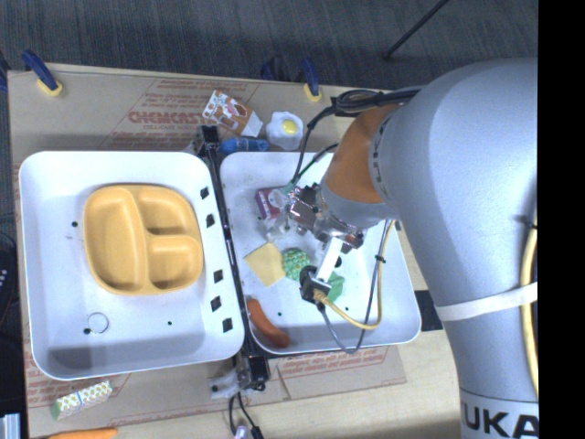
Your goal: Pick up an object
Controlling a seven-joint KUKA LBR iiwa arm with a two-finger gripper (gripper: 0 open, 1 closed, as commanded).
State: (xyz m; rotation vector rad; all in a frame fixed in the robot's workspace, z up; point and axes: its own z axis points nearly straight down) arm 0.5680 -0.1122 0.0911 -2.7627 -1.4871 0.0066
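The grey arm (457,199) is reaching in from the right and is hanging over the right bin (388,323). Its gripper (294,210) is sitting low in the upper middle of this bin, and I cannot tell whether it is open or closed, because the wrist is covering it from above. Nothing is showing as held.

The things for picking are lying in the right bin. A dark red packet (271,201) is lying just beside the gripper, on its left side, perhaps touching it. A yellow wedge (264,264) is lying below the packet, near the bin's left wall. A green toy (294,263) is lying just beside the wedge on its right, partly under the robot's parts. An orange-brown sausage (266,326) is lying at the bottom left corner of the bin, well apart from the gripper.

In the left bin (46,245) a yellow divided plate (142,239) is resting, a little above the middle.
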